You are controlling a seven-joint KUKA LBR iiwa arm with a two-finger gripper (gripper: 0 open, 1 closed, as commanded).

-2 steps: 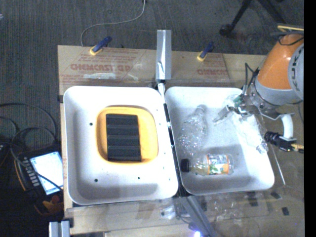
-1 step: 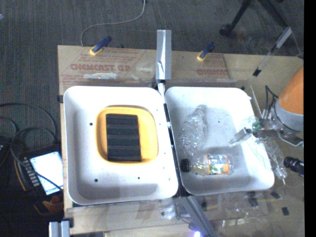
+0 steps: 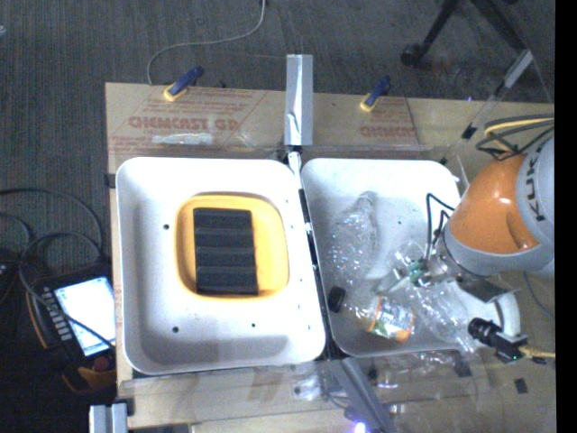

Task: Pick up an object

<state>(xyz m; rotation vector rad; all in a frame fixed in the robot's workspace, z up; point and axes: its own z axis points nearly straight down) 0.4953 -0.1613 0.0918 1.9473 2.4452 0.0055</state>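
Note:
The right bin holds several crumpled clear plastic bottles. One clear bottle lies toward its middle left. A bottle with an orange and green label lies near the front, its black cap pointing left. My gripper is low in the right half of this bin, among the clear plastic just above the labelled bottle. The orange band of the arm hides much of it. A yellow tray-like object with a black ribbed insert rests in the middle of the left bin.
A metal divider post stands at the back between the bins. Two blue-and-yellow clamps hold the cardboard backing. Cables and a lit screen lie left of the bench.

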